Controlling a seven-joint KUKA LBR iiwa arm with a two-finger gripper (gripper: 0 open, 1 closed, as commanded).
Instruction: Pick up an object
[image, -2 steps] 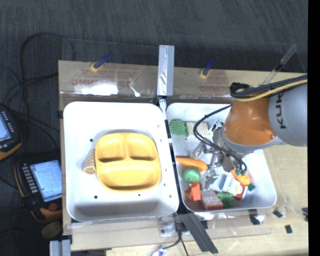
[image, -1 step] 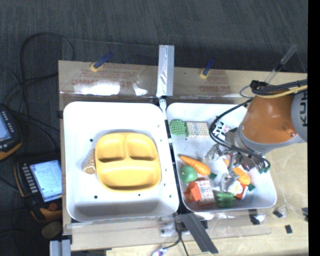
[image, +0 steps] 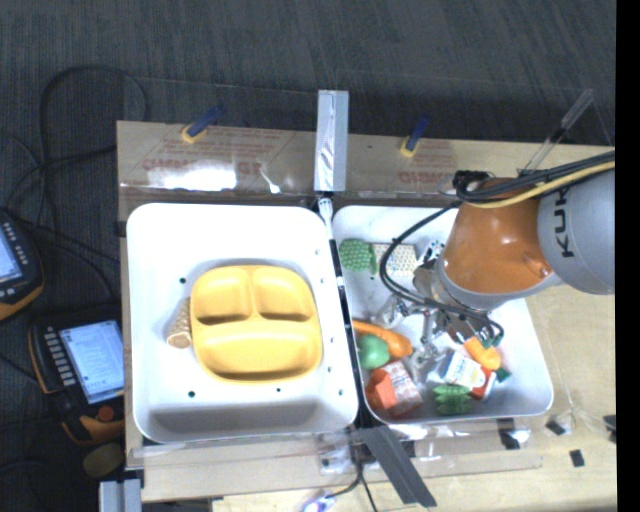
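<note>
The right bin (image: 530, 395) holds several toy foods: an orange carrot (image: 385, 336), a green round fruit (image: 372, 352), a red packet (image: 393, 390), a white carton with an orange cap (image: 465, 368), green leafy pieces (image: 452, 400) and a green ridged item (image: 356, 256) beside a mesh pad (image: 401, 262). My gripper (image: 436, 338) hangs low over the middle of this bin, below the orange wrist band (image: 497, 250). Its thin fingers point down among the items, next to the white carton. I see nothing clearly held between them.
The left bin (image: 160, 400) holds a yellow divided tray (image: 256, 322) with a tan waffle cone (image: 180, 322) tucked at its left edge. Black cables (image: 425, 225) loop from the wrist over the right bin's back. Devices sit on the floor at far left.
</note>
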